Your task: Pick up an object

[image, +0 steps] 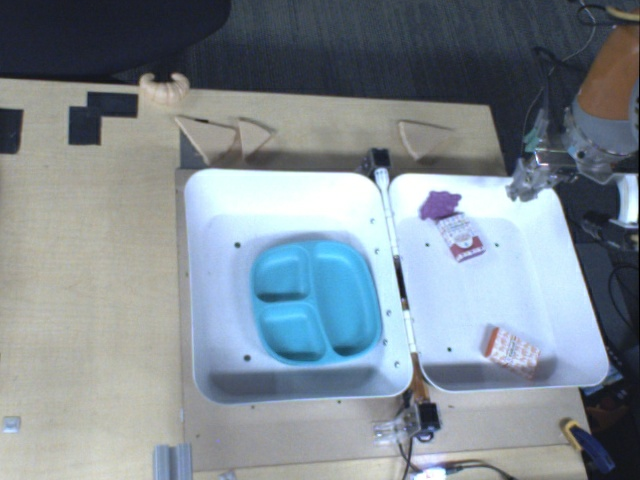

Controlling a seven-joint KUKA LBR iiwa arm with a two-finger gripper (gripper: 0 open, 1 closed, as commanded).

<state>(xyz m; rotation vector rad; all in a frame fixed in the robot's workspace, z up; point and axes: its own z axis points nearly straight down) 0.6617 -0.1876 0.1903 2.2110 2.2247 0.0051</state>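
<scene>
Three small objects lie in the right bin (560, 268): purple piece (440, 204), red-white packet (461, 237), orange packet (512, 349). Our hand (524, 183) hovers upper right; we cannot tell its state. Flat packets risk slipping away.

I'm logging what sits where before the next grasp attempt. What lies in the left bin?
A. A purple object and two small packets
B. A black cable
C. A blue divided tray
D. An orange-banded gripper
C: the blue divided tray lies in the left bin, while the purple object and both small packets lie in the right bin.
</scene>
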